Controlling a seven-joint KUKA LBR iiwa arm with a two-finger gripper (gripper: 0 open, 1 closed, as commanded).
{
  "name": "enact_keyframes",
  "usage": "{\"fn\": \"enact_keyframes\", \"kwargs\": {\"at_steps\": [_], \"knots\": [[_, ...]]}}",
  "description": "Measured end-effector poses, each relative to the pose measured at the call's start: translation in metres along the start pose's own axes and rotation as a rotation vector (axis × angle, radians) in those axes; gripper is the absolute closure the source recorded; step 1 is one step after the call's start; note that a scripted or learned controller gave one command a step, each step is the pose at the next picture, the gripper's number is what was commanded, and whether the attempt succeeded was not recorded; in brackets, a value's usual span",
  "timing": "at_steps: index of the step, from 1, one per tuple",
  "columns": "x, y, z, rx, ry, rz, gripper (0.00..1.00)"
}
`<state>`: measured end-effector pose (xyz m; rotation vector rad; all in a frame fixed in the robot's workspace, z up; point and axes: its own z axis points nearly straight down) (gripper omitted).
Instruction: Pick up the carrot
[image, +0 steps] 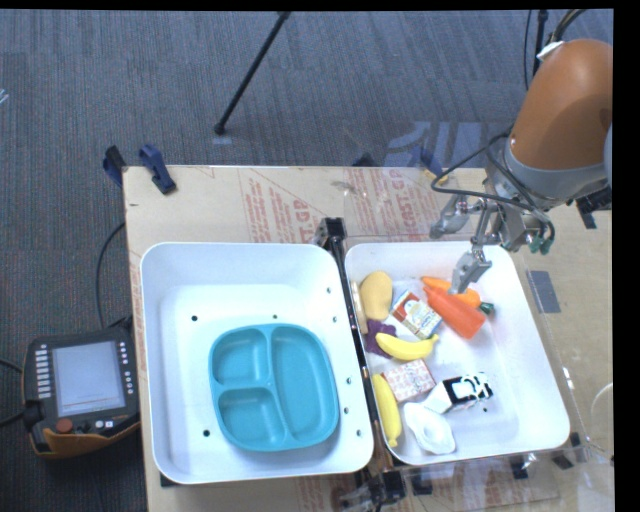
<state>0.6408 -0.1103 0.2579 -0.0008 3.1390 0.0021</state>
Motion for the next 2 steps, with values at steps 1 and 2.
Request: {"fn": "enact_keyframes", "kwargs": {"at_steps": [1,2], "knots": [[0.001,-0.034,0.150,-0.004,0.018,0.066,0.00],[-0.007,-0.032,0.129,0.000,-0.005,0.059,1.00]]}}
